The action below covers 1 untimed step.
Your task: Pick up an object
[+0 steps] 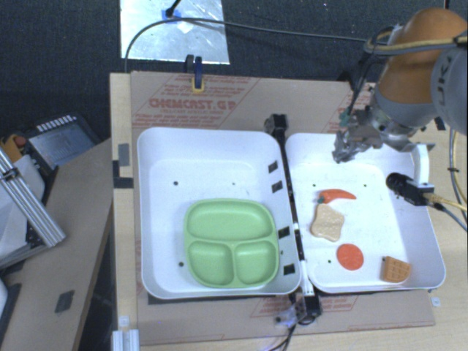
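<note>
Four small objects lie in the right bin [365, 168], all below the pincer [345, 152]: a red pepper [337, 195] nearest, bread slice [327, 222], red disc [350, 257], waffle [395, 270]; nothing is picked yet; the pincer's state I cannot tell.

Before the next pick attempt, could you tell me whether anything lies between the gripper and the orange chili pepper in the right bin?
Nothing visible does. The gripper hangs over bare white floor of the right bin, and the chili pepper lies just in front of it.
</note>
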Each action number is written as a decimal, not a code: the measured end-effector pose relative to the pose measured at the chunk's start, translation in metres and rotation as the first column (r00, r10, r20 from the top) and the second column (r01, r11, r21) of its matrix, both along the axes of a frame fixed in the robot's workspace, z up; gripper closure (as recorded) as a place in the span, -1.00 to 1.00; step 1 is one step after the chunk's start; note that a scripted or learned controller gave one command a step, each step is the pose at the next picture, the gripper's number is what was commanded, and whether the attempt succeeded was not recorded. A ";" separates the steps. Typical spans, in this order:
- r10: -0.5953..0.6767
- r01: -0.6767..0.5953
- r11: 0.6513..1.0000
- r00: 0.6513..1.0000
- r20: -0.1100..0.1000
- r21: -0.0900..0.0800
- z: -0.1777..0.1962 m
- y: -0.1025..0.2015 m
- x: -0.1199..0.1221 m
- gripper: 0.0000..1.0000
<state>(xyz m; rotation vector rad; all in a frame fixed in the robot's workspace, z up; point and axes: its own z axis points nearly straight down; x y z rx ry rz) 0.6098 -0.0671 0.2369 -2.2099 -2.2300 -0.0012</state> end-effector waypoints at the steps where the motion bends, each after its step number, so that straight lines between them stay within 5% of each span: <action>1: 0.000 0.000 1.000 1.000 0.002 0.000 0.008 0.048 -0.018 1.00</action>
